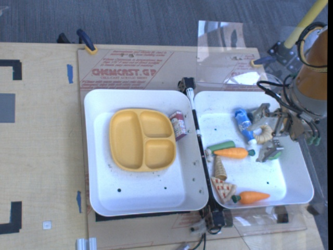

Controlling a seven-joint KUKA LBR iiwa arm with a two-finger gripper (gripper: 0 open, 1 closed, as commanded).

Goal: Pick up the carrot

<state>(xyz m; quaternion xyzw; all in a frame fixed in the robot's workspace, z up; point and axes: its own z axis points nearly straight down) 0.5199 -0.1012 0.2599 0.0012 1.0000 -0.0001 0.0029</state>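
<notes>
carrot (253, 196) beside waffle cone (220, 171), jaws open

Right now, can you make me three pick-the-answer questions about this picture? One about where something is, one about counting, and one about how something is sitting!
1. Where is the yellow plate?
A. In the left bin
B. In the right bin
C. On the floor

2. How many carrots are in the right bin?
A. One
B. Two
C. Four

3. How is the blue bottle sitting?
A. Standing upright
B. Lying on its side
C. Balanced on the plate

Answers:
1. A, the plate fills the middle of the left bin.
2. B, one carrot lies mid-bin, another by the near edge.
3. B, its body lies flat on the bin floor.
</notes>
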